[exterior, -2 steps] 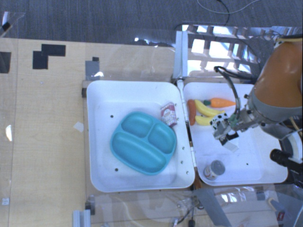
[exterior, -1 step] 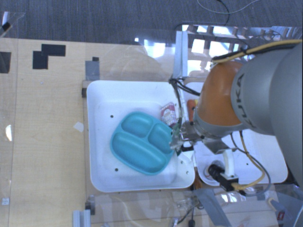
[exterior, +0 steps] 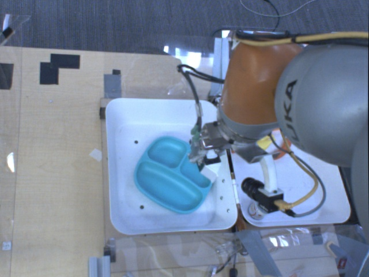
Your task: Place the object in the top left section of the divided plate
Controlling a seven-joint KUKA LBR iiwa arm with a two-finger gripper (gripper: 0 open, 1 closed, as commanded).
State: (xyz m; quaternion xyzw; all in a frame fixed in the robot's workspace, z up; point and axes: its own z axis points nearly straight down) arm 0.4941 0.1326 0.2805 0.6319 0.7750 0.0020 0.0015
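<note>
The gripper point(exterior: 200, 153) hangs over the right edge of the blue divided plate point(exterior: 171, 180) in the left bin point(exterior: 118, 154); to do this well it should shift toward the plate's upper left section point(exterior: 167, 150) and lower before letting go. I cannot tell whether it is open or gripping, and I cannot make out the object

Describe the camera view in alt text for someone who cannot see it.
A grey robot arm with an orange band reaches from the right over a blue plastic divided plate lying in the left shallow white bin, its gripper at the plate's upper right edge. The right white bin sits alongside.
</note>
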